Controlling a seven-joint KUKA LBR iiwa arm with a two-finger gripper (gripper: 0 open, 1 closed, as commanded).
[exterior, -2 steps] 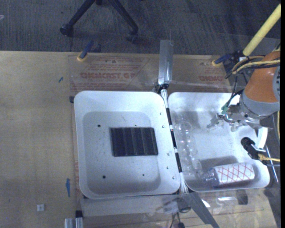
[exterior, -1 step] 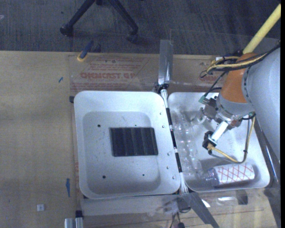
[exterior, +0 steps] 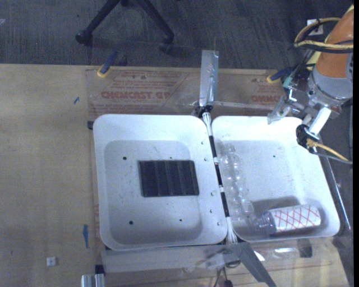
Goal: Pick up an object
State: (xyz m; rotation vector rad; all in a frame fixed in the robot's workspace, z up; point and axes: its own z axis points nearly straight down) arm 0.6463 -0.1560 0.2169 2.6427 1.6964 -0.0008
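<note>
Here, ribbed black pad (exterior: 168,178) — clear lumpy bottle (exterior: 234,182).

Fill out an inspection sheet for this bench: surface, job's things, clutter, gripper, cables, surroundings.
Surface: wooden bench bearing a left bin and a right bin, side by side and touching.
Job's things: dark ribbed rectangular pad flat in the middle of the left bin; clear plastic bottle along the right bin's left wall; red-and-white patterned cylinder lying on its side at that bin's near edge.
Clutter: nothing seen in the bins.
Gripper: gripper above the right bin's far right corner, holding nothing that can be seen.
Cables: yellow and black cables on the arm.
Surroundings: dark floor with a black stand's legs beyond the bench.
</note>
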